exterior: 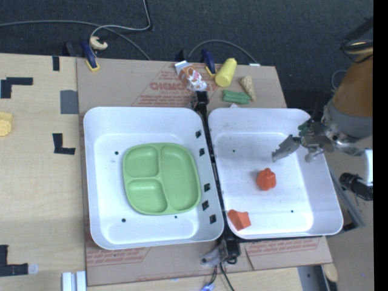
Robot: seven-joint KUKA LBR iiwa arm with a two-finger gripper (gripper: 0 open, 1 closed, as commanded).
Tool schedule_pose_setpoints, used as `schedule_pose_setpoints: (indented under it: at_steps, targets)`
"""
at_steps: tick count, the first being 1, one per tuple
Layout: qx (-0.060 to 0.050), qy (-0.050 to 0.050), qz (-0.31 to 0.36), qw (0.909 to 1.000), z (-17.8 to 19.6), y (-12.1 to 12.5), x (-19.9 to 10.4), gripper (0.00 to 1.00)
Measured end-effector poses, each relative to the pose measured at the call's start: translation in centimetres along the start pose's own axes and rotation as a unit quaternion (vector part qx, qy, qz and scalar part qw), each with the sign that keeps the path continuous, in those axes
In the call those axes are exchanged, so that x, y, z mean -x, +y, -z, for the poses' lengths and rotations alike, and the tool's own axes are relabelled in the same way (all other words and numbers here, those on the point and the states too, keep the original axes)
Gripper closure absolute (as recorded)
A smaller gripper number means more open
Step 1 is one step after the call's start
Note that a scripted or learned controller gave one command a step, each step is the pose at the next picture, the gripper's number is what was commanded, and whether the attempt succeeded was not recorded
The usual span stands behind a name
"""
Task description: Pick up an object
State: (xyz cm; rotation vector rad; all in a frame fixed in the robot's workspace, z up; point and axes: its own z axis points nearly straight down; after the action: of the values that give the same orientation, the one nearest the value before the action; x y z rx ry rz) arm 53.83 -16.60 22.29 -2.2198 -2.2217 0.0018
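Red ball-like toy (pixel 266 179) sits loose near the middle of the right bin (pixel 315 214), on the bin floor, nothing touching it. Orange-red block (pixel 239 219) lies at 7 o'clock from it, near the bin's front-left corner, well apart from the toy.

Gripper (pixel 298 148) at 1 o'clock from the red toy, over the bin's right half, apart from the toy. Fingers spread open, nothing between them; one grey finger (pixel 283 150) slants down-left toward the bin floor, tip at 1 o'clock of the toy. Arm (pixel 354 102) comes in from 3 o'clock, orange band above the grey wrist, wrist hanging over the bin's right rim.

Left bin (pixel 100 138) touches the right bin along the centre seam; green divided plate (pixel 161 177) lies flat in its middle, three compartments.

Both bins rest on a brown cardboard sheet (pixel 121 83) on a light wood bench (pixel 36 162). At 12 o'clock behind the bins on the cardboard: yellow toy (pixel 225 71), green piece (pixel 235 97), tan piece (pixel 247 87), small printed packet (pixel 190 75). Black tape marks (pixel 60 144) on the bench at 9 o'clock. Dark carpet (pixel 242 11) beyond, with a thin cable (pixel 144 5) running across it.
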Motion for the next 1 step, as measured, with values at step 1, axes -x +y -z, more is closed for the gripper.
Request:
schedule_pose_setpoints:
  at_steps: [1]
  targets:
    - [0.001,0.001,0.000,1.0000,-13.44,0.62,-2.35,0.00]
